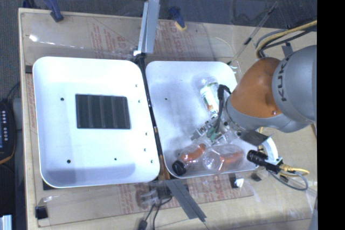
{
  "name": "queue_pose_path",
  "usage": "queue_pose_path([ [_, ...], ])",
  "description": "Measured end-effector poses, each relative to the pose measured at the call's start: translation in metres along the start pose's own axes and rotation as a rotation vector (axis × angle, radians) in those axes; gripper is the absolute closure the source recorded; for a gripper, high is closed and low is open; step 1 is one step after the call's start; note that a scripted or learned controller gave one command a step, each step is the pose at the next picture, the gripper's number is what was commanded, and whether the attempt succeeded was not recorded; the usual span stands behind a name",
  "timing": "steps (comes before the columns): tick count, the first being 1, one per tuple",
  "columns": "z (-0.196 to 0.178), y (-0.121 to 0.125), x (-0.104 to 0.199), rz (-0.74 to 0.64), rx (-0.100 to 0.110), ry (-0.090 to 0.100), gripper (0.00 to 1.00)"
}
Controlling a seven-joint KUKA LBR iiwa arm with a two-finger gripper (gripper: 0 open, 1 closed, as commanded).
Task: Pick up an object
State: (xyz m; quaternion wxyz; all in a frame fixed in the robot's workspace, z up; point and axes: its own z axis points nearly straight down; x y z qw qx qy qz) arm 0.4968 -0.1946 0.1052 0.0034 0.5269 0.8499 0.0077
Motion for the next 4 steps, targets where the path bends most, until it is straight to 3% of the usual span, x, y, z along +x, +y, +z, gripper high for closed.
queue_pose_path([
  [1,0.014,0.015,0.006,0.492,0.013,-0.005,1.00],
  [2,0.014,0.015,0.007,0.491,0.016,-0.001,0.00],
  [3,0.014,0.045,-0.004,0.507,0.018,-0.004,0.00],
  [4,0.013,-0.005,0.034,0.408,0.015,-0.006,0.00],
])
